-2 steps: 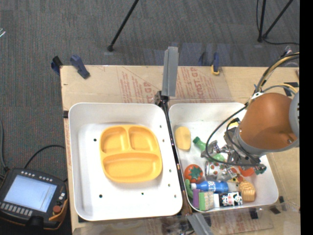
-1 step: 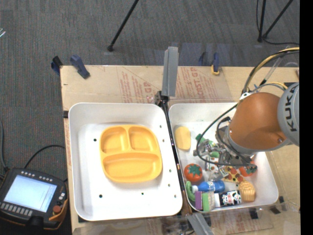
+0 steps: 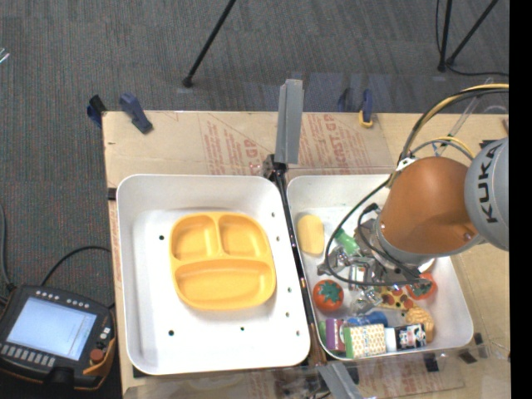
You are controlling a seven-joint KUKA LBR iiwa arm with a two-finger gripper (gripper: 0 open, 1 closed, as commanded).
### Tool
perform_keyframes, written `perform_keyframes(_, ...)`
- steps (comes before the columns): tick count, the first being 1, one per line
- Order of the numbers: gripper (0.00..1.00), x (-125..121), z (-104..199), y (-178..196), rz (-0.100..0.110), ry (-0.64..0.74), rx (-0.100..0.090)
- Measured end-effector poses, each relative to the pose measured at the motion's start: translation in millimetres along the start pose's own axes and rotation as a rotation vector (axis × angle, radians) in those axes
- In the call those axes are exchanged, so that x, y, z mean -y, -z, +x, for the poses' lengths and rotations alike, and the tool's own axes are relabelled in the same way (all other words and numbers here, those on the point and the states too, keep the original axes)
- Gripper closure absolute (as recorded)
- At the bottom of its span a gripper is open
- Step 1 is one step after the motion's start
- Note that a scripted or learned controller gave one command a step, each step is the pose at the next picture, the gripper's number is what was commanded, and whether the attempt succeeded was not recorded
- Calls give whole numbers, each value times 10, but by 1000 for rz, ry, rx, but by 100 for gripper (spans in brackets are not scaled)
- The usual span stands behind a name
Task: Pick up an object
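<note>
Objects lie crowded in the right shallow white bin [image 3: 462,302]: a pale yellow rounded block [image 3: 310,233] near its left wall, a red tomato-like ball with a green top [image 3: 327,295] below that, and small printed cartons [image 3: 376,337] along the front edge. The grey arm with an orange band [image 3: 428,206] hangs over this bin, and its gripper [image 3: 359,266] sits low among the toys, just right of the red ball. Whether the gripper is open, or has hold of anything, cannot be told. The left white bin [image 3: 141,306] contains a yellow plastic divided plate [image 3: 222,259].
</note>
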State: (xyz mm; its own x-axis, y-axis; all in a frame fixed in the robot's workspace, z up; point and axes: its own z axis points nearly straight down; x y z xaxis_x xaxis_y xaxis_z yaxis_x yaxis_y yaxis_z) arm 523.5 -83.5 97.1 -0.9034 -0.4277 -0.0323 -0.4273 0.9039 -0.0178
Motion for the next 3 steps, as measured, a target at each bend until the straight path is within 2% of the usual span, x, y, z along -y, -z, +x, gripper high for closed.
perform_keyframes(1, 0, 601, -164, -112, -21, 119, -28)
perform_keyframes(2, 0, 1423, -126, -75, -21, 101, -28)
perform_keyframes(3, 0, 1166, -555, -129, -21, 82, -26)
